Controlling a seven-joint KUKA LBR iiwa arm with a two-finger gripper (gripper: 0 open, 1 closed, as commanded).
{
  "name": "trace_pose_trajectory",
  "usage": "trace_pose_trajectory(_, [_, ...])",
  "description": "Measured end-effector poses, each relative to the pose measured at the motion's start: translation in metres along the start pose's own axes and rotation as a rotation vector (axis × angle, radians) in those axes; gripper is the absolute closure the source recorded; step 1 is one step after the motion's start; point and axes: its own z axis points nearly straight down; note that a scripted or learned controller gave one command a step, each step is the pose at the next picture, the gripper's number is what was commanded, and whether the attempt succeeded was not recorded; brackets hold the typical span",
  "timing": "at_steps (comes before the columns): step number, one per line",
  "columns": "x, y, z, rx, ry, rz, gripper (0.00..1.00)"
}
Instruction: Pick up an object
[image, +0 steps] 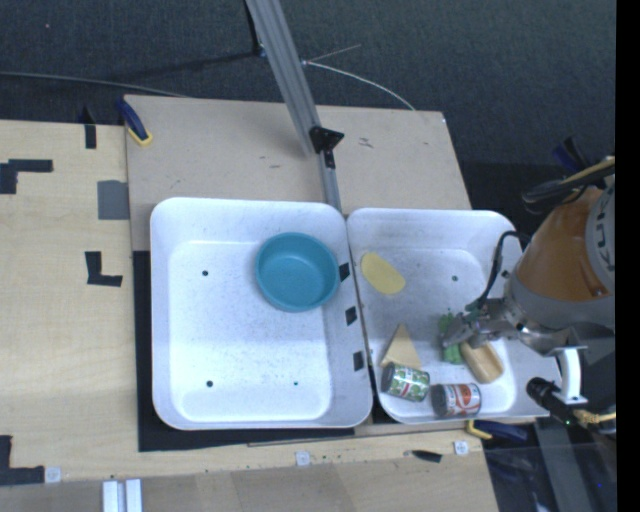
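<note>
the gripper (462, 332) is down low in the right bin (430, 225), near its right side, and honestly i can't tell if it's got anything or not, it's too small and dark at that spot to read. right under and beside it there's a green thing (452, 350) and a tan block (484, 362), both touching or nearly touching the tip, so my guess is one of those is the target. nothing looks lifted though, everything seems to sit on the bin floor, so i'd say the pick itself isn't done yet, just the reach down. going outward: a yellow wedge (401, 347) just left of it, a green can (406, 381) and a red can (457, 400) along the near edge, and a yellow disc (382, 273) further up. the left bin (200, 400) has a blue bowl (296, 271), well apart from the arm. left to do: close on something and raise it clear.
</note>
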Motion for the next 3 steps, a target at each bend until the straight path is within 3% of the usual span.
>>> trace_pose_trajectory(1, [0.004, 0.011, -0.049, 0.020, 0.013, -0.004, 1.00])
trace_pose_trajectory(3, [0.000, 0.011, -0.161, 0.018, 0.012, -0.003, 1.00])
